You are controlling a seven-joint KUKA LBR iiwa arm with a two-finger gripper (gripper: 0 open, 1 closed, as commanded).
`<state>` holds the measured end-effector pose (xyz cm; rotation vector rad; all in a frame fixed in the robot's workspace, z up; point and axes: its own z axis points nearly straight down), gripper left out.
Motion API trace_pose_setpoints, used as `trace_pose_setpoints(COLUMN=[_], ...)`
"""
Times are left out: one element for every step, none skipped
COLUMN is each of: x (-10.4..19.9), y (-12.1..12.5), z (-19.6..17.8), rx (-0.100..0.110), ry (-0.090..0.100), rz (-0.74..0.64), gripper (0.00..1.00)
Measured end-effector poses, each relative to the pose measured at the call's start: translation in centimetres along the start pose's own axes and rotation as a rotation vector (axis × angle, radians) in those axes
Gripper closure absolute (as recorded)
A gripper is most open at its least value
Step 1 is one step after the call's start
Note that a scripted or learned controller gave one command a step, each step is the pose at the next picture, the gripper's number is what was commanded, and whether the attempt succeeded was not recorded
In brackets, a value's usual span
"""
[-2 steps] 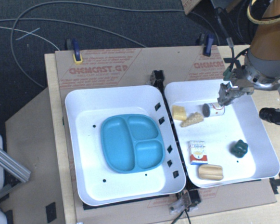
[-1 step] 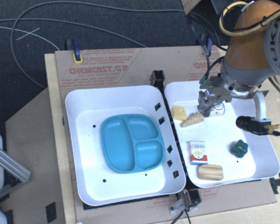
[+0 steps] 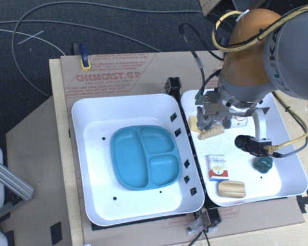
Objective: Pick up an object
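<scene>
Two white bins side by side. Left bin [image 3: 87,151] holds blue plastic plate with three parts [image 3: 145,156]. In right bin [image 3: 291,180] you see grey gripper [image 3: 213,121] low at back left corner, just above pale flat cracker piece [image 3: 210,133]. Near front: small red-and-white packet [image 3: 217,167], tan bread roll [image 3: 231,189], teal round ball [image 3: 263,164]. Pincer state: you cannot tell.

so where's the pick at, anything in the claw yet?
Done: the arm is over the right bin, claw low by the tan piece at the bin's left side. In hand: nothing visibly held; I can't tell a grasp. Left: grip and lift. The small carton, bread roll and teal object lie untouched.
</scene>
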<state>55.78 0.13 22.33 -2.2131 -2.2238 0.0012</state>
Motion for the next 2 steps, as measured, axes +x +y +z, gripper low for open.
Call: trace_pose_setpoints(x=[4.5,8.5], y=[-1.0,-1.1], z=[-0.2,-0.2], rx=[-0.001,-0.003], ry=[0.000,-0.001], rz=[0.001,0.001], gripper=[1.00,1.00])
